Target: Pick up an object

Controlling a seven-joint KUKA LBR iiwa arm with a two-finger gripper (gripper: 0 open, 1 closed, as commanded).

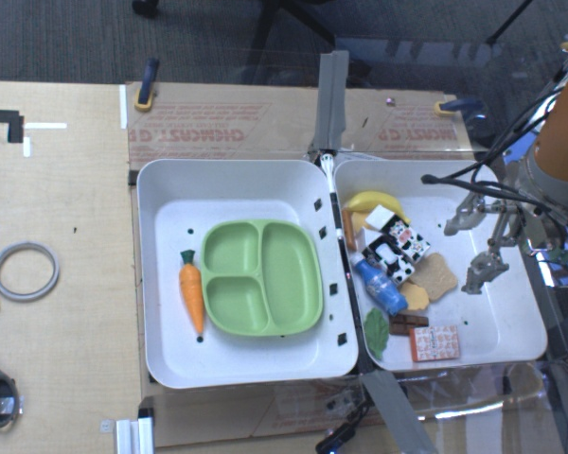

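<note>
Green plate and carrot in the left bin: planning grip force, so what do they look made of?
Green plate: likely hard plastic, with a smooth, even matte colour and moulded compartments. Carrot: probably a plastic toy, uniformly orange and slightly glossy; cannot be sure.

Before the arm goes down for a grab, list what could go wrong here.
1. The toys in the right bin are heaped against its left wall: the black-and-white cow lies touching the banana and blue bottle, so a pick may catch two things or slip.
2. The gripper hangs over bare floor right of the pile, so a straight descent probably closes on nothing.
</note>
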